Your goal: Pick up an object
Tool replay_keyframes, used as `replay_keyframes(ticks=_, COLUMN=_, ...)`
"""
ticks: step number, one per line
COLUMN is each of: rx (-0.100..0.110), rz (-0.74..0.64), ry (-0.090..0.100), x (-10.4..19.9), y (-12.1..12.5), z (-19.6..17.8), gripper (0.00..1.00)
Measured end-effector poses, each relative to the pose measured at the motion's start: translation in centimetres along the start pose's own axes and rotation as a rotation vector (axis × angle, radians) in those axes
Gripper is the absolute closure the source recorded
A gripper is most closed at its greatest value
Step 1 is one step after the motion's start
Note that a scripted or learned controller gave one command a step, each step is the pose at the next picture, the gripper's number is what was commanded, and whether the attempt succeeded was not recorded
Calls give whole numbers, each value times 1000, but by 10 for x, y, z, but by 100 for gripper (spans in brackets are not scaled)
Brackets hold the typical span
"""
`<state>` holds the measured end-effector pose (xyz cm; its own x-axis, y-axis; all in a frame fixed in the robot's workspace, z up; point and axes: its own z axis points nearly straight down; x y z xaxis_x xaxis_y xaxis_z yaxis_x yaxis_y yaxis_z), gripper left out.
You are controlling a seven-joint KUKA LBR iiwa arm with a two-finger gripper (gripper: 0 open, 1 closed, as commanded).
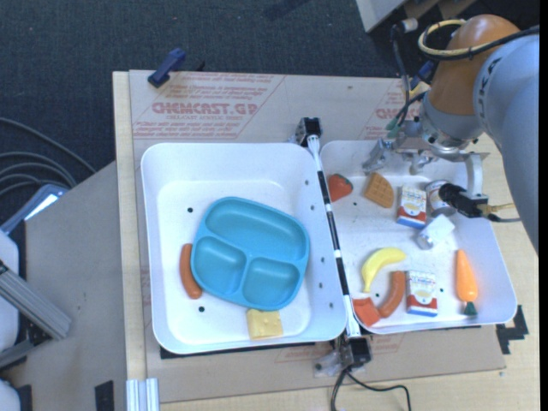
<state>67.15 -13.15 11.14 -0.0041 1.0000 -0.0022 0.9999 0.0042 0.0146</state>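
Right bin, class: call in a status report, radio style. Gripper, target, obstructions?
Gripper low over right bin, far end, nothing seen held. Nearest: cracker, small carton. Banana, carrot lie nearer the front.

We see the grey arm (pixel 514 101) reach in from the right at the far side, its orange band (pixel 467 62) turned up just above the wrist. The wrist points downward, and the tool (pixel 425 154) hangs below it. From this slanted angle we cannot tell how its fingers are set.
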Motion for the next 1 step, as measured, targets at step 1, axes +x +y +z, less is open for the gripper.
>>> replay_keyframes(ticks=1, rx=17, rz=3, ry=3, x=14, y=-6, z=27, gripper=0)
